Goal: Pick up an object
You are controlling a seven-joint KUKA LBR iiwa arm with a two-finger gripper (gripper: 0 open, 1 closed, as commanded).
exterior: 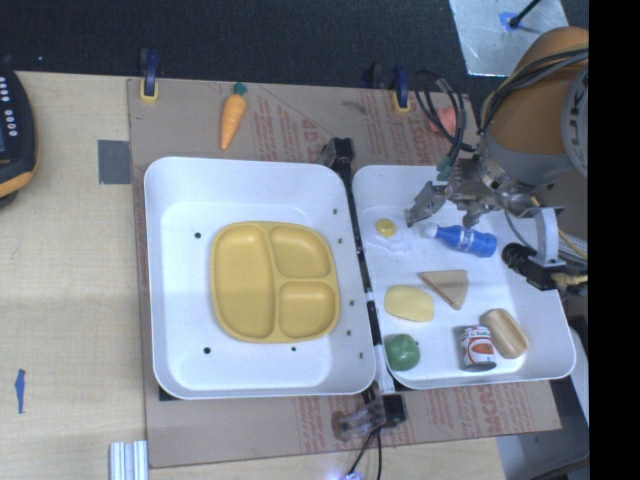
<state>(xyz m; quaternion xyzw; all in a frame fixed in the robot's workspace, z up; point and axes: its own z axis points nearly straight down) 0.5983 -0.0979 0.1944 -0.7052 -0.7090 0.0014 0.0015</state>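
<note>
The right bin (545, 368) holds several small objects: a blue bottle (466, 239), a small yellow piece (386, 228), a tan wedge (446, 286), a pale yellow lump (409, 303), a green ball (402, 351), a red-and-white can (477, 348) and a tan bread roll (504, 331). My gripper (432, 208) hangs over the upper part of this bin, its fingers spread open, just above and left of the blue bottle. Nothing sits between the fingers.
The left bin (170, 268) holds a yellow divided tray (273, 279). A toy carrot (232, 116) lies on the cardboard behind the bins. A black clamp (340, 152) sits between the bins at the back, and cables run along the right side.
</note>
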